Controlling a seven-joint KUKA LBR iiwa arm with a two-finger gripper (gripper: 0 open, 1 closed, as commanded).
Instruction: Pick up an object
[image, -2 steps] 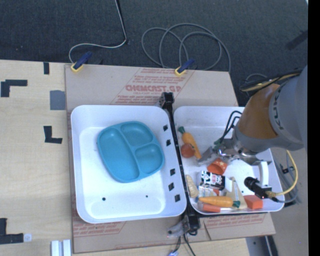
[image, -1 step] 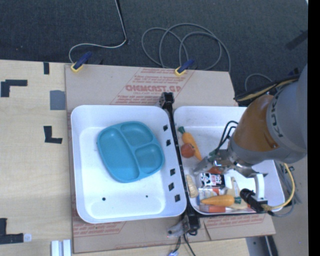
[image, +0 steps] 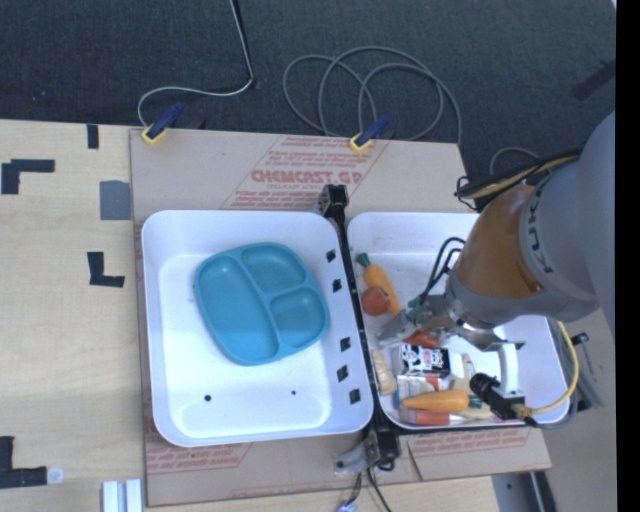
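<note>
We see a small cluster of toy-like objects in the right shallow white plastic bin (image: 400, 232): a small orange carrot-shaped piece (image: 378, 280) and a round red-orange ball (image: 376, 300) near the bin's left wall, a black-and-white printed packet (image: 422, 360) toward the near edge, and an orange carrot-shaped toy (image: 438, 401) along the near edge. The gripper (image: 428, 325) sits low in this bin, just above the packet and right of the ball; we cannot tell how its grasp stands. The grey arm with its orange band (image: 505, 250) covers the bin's right half. In the left shallow white plastic bin (image: 170, 400), a light blue three-compartment plastic plate (image: 262, 301) lies near the centre.
</note>
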